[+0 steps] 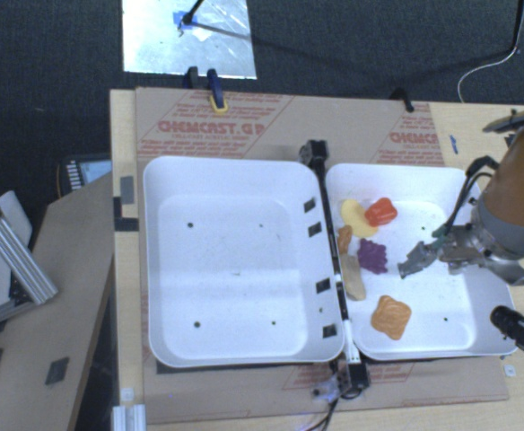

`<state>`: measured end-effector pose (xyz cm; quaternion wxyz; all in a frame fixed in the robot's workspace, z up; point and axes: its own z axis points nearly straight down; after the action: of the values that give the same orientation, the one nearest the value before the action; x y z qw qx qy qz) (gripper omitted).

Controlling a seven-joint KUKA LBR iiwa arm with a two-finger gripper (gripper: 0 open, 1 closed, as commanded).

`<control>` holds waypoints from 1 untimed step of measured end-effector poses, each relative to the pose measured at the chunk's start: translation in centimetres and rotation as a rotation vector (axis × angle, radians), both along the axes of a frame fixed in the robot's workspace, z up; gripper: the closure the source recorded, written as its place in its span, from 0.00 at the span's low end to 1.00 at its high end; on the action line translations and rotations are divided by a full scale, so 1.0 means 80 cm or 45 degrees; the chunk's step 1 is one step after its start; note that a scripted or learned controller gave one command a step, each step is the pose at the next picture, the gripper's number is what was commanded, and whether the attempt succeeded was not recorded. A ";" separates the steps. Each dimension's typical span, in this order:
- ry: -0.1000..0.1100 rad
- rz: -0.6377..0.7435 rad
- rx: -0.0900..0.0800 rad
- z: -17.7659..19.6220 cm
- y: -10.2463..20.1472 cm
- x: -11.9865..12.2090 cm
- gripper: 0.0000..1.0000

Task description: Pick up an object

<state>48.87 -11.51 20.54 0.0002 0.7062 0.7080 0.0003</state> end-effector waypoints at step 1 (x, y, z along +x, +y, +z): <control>-0.003 0.003 0.000 0.014 0.000 0.001 1.00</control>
<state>48.98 -11.52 21.64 0.0013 0.7054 0.7088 0.0011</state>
